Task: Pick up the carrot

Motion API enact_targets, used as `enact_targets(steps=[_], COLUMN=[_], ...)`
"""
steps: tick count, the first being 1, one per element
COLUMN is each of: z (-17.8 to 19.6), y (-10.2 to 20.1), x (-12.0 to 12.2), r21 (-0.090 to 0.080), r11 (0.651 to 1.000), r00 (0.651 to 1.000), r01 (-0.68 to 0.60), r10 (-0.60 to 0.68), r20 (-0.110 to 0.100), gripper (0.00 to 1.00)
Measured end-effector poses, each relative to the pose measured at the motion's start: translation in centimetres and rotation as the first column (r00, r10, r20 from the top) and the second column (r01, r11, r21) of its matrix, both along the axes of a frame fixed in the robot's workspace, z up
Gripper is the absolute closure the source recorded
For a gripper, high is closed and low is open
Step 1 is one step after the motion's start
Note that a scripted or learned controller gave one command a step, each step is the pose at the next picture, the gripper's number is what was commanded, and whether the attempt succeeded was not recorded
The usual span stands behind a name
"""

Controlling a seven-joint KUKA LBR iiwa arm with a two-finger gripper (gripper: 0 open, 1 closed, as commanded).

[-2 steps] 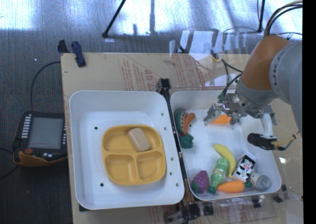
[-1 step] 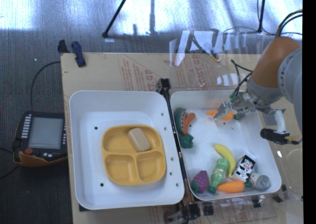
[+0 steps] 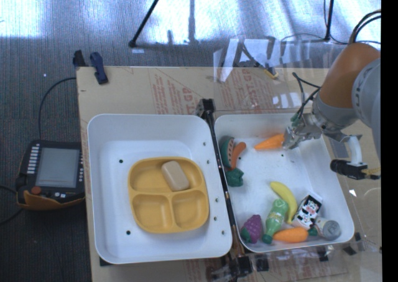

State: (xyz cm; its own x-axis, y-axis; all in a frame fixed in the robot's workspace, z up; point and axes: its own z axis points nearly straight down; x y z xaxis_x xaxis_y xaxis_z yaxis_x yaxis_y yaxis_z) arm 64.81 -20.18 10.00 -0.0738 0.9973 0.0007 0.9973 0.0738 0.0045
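Reaching in from the right, the gripper (image 3: 291,139) sits low over the far part of the right bin (image 3: 343,195), its tip at the thick end of the carrot (image 3: 270,143). The carrot lies on the bin floor, pointing left, just right of a slice of watermelon (image 3: 227,147) and a second small orange piece (image 3: 237,151) near the bin's left wall. From my remote seat I cannot tell whether the gripper touches the carrot or merely stands beside it, and I cannot tell whether it is open or closed; nothing shows the carrot held.

I judge the step in hand to be the approach, or the start of the grasp, with the lift not yet made. The next move calls for the gripper to straddle the carrot across its narrow width, close firmly and rise straight up. The tapered shape may slip out sideways.

Other items lie well apart at the near end of the same bin: a banana (image 3: 284,195), a green bottle (image 3: 274,216), a bunch of grapes (image 3: 252,227), a small carton (image 3: 308,210), a metal can (image 3: 329,230) and another orange vegetable (image 3: 290,235). The left bin (image 3: 109,150) bears a yellow divided plate (image 3: 149,212) with a pale bread-like piece (image 3: 176,175).
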Motion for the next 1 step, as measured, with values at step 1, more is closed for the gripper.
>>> enact_targets(steps=[1], z=[-1.65], y=[5.17], x=[-6.31], r21=[0.006], r11=[0.986], r00=[0.986], r01=[-0.165], r10=[0.165], r20=[-0.015], gripper=[1.0])
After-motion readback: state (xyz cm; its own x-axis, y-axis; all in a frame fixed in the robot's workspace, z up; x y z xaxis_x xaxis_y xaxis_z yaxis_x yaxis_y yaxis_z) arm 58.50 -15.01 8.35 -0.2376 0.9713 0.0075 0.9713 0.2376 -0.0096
